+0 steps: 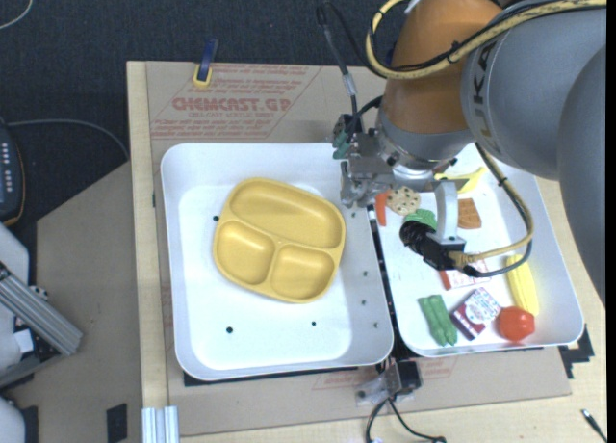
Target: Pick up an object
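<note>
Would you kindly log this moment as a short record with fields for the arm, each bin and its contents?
arm: grey with orange band, reaching over the right bin
hand: near the divide between bins, low over the right bin's left edge
left bin: holds a yellow divided plate
right bin items: green piece, red ball, yellow strip, dark red packet, round cracker

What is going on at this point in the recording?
The robot arm reaches in over the right bin, which holds small toy foods: a tomato, a green vegetable, a banana and a cracker. The left bin holds a yellow divided plate. Nothing is visibly lifted yet.
</note>
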### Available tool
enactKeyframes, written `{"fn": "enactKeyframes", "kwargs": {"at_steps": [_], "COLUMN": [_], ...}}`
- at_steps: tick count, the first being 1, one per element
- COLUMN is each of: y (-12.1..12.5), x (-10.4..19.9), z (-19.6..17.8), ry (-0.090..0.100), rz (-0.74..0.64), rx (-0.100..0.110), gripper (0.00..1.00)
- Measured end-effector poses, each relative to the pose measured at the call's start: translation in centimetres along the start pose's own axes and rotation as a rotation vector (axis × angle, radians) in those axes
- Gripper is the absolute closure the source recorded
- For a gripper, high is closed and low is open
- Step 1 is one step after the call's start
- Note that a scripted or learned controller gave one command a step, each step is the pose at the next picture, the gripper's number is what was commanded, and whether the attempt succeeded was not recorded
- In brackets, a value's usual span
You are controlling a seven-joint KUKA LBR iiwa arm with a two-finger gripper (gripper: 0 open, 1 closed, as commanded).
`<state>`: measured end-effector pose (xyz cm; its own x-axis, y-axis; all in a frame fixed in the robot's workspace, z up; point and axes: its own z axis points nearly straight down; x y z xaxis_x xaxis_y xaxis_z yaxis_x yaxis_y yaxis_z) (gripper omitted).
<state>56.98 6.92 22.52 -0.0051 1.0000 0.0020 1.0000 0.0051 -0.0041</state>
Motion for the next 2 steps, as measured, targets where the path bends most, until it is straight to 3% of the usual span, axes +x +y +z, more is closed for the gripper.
{"fn": "enactKeyframes", "kwargs": {"at_steps": [1,2], "y": [1.3,-0.1], "x": [0.2,0.6], "z": [-0.4,-0.2], "ry": [-0.001,-0.002], "rz": [0.004,0.005], "rx": [-0.006,-0.001], "gripper": [1.0,1.0]}}
